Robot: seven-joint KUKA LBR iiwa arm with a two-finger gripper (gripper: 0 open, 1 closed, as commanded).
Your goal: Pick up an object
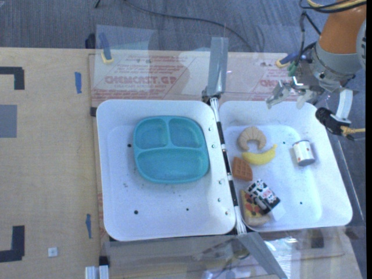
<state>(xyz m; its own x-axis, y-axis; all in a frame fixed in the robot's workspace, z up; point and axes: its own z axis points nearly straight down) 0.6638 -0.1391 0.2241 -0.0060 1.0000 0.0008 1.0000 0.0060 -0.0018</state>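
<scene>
Pale plywood bench [46,173] carries two shallow white bins side by side, with grey carpet beyond. Nearest in the right bin [325,205], at about six o'clock, a small black-and-white cow toy [263,194] lies touching a flat pizza-slice toy [254,210]. Just above them sits a square, ridged brown waffle piece [242,168], then a curved yellow banana [260,154] touching a tan crescent croissant [251,136]. At three o'clock of these a small silvery can [303,152] lies on its side, apart from them. The left bin [116,156] holds a smooth teal plastic plate [171,149] with three compartments. Farthest, at the right bin's twelve-to-one o'clock rim, the gripper [289,93] hangs from the grey arm [336,36] with its orange band, above the bin's back edge, its two fingers spread apart with nothing between them, well apart from every toy.
</scene>
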